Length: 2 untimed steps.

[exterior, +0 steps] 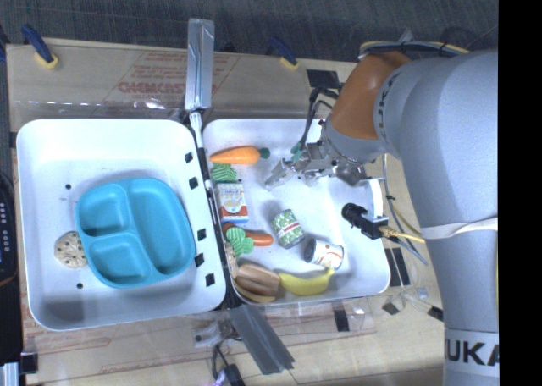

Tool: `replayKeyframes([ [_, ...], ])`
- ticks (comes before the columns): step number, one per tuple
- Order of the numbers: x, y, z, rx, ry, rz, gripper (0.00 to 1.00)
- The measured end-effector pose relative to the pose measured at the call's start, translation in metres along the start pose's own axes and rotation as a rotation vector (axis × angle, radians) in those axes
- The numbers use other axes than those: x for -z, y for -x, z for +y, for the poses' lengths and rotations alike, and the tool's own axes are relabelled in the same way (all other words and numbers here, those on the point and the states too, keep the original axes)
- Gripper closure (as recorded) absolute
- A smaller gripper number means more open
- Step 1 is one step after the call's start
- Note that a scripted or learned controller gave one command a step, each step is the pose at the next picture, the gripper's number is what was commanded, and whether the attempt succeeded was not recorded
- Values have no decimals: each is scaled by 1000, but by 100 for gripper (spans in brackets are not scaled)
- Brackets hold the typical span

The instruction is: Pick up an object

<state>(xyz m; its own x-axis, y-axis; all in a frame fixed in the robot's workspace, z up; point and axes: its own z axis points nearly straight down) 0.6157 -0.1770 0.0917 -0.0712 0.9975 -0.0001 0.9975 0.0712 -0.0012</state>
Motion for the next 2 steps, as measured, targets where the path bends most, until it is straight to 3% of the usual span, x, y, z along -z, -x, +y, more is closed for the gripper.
replayKeyframes([
  [1,8,-44,-66,25,-2,2,0],
  [2,18,-43,-66,27,-3,1,100],
])
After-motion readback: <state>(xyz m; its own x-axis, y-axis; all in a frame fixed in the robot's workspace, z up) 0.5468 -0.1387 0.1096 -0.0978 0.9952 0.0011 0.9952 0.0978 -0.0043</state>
